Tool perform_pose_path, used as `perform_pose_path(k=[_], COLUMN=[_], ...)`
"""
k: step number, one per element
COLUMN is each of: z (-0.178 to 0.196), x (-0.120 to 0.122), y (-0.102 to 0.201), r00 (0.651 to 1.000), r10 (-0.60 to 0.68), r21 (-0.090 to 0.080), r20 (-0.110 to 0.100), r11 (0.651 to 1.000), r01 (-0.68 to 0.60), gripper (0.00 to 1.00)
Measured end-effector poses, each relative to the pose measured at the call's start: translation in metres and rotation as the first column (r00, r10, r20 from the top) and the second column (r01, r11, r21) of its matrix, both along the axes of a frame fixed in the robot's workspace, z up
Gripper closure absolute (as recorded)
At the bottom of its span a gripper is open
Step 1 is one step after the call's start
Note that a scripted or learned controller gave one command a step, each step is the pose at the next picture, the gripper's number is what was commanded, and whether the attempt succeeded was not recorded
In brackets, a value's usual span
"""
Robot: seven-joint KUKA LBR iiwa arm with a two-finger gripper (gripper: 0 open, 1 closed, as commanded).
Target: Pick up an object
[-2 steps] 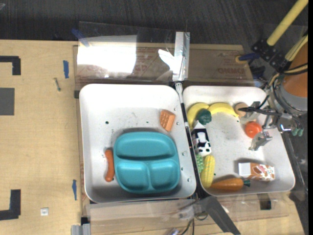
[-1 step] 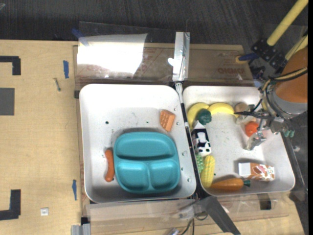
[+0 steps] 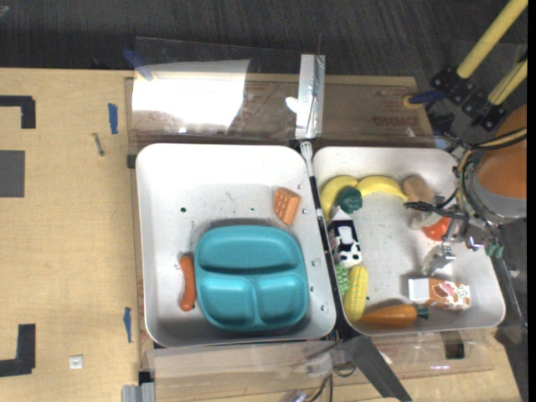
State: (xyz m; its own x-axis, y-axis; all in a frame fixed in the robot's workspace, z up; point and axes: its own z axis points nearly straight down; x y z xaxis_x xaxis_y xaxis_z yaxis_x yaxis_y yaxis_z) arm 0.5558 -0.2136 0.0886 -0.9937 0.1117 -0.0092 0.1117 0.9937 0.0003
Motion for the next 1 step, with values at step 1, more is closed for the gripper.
perform_pose_path(k=[1], z=[0.0013], x=[-0.0502], y=[0.0144], r00=[0.996], r10=[0.091], r21=[-0.006], r20=[0.010], r11=[0.996], r01=[-0.091], gripper=[0.00])
